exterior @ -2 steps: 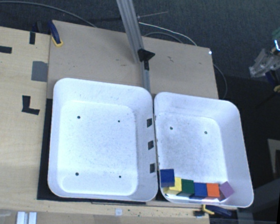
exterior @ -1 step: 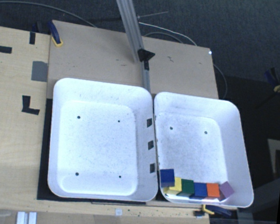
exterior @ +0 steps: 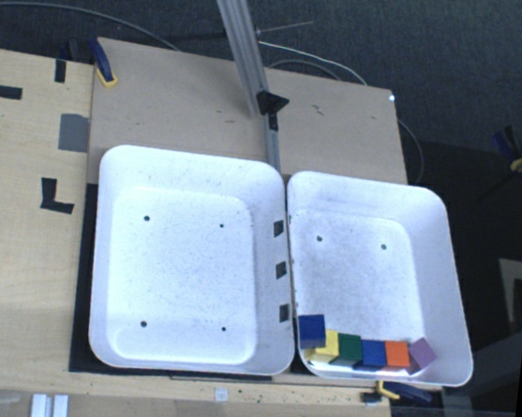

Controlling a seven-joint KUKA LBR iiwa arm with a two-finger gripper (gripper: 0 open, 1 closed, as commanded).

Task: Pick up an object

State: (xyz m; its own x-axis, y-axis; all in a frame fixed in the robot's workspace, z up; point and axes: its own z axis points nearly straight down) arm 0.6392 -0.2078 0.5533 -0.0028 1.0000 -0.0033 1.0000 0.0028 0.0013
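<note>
two shallow white bins sit side by side on a wooden bench [exterior: 14, 220], seen from above at a slant. the left bin [exterior: 195, 171] has a speckled white floor with four small dark dots near its corners. the right bin [exterior: 430, 214] has the same speckled floor and holds the task's things, a row of small coloured blocks packed against its near wall.

the blocks run left to right along that wall: a dark blue block [exterior: 310, 329] standing slightly farther in and higher than the rest, a yellow block [exterior: 326, 350] just beside and partly under it, a green block [exterior: 349, 347], a second blue block [exterior: 373, 354], an orange block [exterior: 397, 354], and a pale purple block [exterior: 422, 352] turned at an angle in the near right corner. neighbouring blocks touch or nearly touch; each looks like a small cube with flat matt faces.

a grey metal rail [exterior: 240, 35] slants down from the far edge to the seam between the bins. three small dark clips [exterior: 281, 269] lie along that seam. a blue and yellow clamp [exterior: 102, 61] sits at the bench's far left corner. the state of the end effector cannot be told from this view.
</note>
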